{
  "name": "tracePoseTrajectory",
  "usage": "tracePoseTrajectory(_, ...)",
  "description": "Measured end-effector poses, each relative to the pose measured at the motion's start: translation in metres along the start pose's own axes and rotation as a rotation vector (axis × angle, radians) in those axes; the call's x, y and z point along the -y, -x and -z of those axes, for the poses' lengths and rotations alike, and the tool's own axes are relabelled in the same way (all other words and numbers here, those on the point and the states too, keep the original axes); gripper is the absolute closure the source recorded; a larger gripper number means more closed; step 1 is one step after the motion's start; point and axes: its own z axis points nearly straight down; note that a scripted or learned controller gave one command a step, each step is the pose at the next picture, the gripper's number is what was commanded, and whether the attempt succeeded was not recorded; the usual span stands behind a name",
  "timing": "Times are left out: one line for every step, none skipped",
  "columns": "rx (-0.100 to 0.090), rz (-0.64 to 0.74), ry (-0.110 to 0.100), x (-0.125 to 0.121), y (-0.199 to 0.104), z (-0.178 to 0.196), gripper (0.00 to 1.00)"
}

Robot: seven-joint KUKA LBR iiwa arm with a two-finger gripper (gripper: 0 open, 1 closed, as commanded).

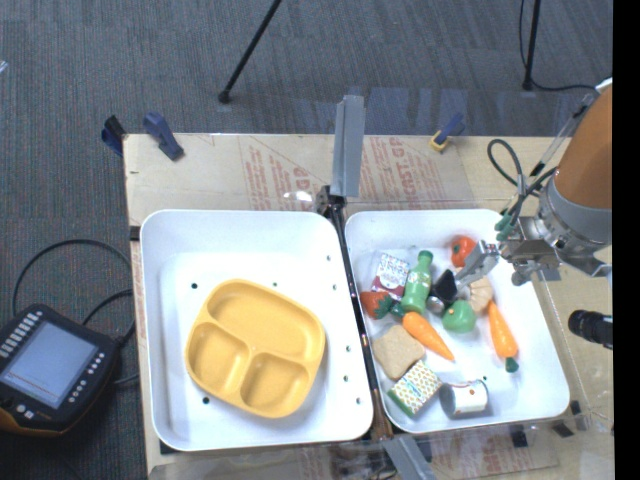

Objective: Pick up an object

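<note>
While the arm [590, 168] reached in from 3 o'clock, these points were logged.

Arm: grey with an orange band, over the right bin's 2 o'clock corner.
Tool: the tool [482, 264] hung low over the upper middle of the right bin, its fingers set apart, one metal finger angling down toward 8 o'clock; nothing sat between them.
Right bin: the white right bin [555, 388] held a loose cluster of toy foods.
Green bottle: the green bottle [418, 284] lay near the bin's centre, cap toward 12 o'clock, just at 9 o'clock of the tool.
Red packet: the red packet [391, 271] touched the bottle at its 9 o'clock side.
Tomato: the tomato [462, 250] sat at 11 o'clock of the tool, just beside it.
Carrots: a large carrot [428, 335] lay at 6 o'clock of the bottle, tip toward 4 o'clock; a second carrot [502, 332] lay well toward 3 o'clock, near the bin wall.
Bread: the bread slice [398, 351] lay at 8 o'clock of the large carrot, touching it.
Boxes: a patterned box [415, 388] and a small can [464, 398] sat side by side near the 6 o'clock rim.
Left bin: the left bin [165, 238] carried a yellow divided tray [256, 346].
Counter: the counter [240, 173] bore both bins side by side.
</note>
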Motion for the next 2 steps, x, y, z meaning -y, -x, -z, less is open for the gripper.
tracePoseTrajectory(-0.002, -0.002, -0.008, 0.0006, 0.0011, 0.0060, 1.00)
tracePoseTrajectory(-0.002, -0.004, -0.008, 0.0006, 0.0013, 0.0059, 0.00)
